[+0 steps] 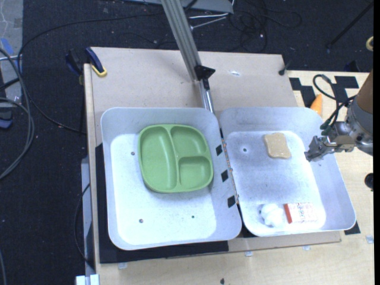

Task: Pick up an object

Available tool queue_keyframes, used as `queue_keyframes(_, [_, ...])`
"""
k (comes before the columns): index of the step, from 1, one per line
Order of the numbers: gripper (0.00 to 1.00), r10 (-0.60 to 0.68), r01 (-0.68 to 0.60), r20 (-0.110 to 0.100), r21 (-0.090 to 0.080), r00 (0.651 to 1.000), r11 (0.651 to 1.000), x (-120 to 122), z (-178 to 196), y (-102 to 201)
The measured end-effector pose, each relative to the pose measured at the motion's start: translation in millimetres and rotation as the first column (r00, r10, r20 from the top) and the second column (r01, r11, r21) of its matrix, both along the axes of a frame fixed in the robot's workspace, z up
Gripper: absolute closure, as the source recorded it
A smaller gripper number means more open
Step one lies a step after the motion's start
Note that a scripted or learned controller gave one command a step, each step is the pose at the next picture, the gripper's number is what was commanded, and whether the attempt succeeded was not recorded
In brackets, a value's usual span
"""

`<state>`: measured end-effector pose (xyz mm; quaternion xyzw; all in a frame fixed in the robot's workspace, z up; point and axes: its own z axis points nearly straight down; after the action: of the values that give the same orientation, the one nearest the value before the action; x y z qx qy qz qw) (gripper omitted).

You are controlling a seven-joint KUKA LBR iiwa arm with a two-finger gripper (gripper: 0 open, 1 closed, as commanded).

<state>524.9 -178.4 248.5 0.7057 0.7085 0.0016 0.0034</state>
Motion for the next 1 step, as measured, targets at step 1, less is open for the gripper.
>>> queue_keyframes(1, [1.0, -0.001, 0.001, -0.002, 0.0, 1.0, 1.0, 1.3, 38.8, -0.2])
